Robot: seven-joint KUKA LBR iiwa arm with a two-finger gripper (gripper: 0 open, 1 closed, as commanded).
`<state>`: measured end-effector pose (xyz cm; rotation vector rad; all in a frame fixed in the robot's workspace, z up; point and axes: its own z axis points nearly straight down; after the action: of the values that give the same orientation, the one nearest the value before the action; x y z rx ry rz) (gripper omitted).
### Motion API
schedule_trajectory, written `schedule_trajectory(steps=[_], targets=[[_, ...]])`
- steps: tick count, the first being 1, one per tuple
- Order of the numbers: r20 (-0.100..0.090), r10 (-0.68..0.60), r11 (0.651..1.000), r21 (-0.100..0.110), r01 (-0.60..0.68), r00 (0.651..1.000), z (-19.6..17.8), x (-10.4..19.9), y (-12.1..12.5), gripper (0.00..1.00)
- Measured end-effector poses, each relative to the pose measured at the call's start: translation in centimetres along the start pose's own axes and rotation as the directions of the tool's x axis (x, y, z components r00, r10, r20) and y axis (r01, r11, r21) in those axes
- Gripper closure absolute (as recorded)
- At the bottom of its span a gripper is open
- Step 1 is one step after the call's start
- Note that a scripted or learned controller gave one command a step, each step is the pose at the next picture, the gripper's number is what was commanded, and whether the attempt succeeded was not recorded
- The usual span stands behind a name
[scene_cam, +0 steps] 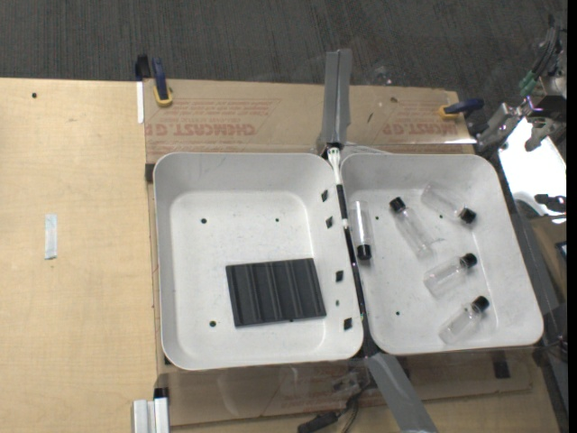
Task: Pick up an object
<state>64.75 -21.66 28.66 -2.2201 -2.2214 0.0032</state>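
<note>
Vials [410, 226] are lying untouched in the right bin [505, 197], so you are approaching; gripper [527, 106] state I cannot tell.

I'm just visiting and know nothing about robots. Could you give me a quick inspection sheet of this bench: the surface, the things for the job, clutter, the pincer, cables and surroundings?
Surface: a tan bench bearing a left white bin and a right white bin, side by side on brown cardboard.
Job's things: five clear vials with black caps in the right bin, at and; a black ribbed tray lies flat in the left bin.
Clutter: a small strip of tape on the bench.
Pincer: at the top right, away from the vials; too blurred to judge.
Cables: dark cables at the bottom edge.
Surroundings: clamps and hold the cardboard; dark floor behind.
</note>
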Motion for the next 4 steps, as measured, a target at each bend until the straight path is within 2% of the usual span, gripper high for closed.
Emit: schedule_trajectory(steps=[1,2,3,4], targets=[[0.001,-0.147,0.989,-0.001,0.147,0.989,-2.7,0.0,-7.2,0.0],[0.001,-0.227,0.974,-0.001,0.227,0.974,-5.5,-0.6,-14.2,0.0],[0.0,-0.263,0.965,-0.001,0.263,0.965,1.7,-0.6,-16.5,0.0],[0.0,-0.481,0.877,-0.002,0.481,0.877,7.4,-0.6,-16.9,0.0]])
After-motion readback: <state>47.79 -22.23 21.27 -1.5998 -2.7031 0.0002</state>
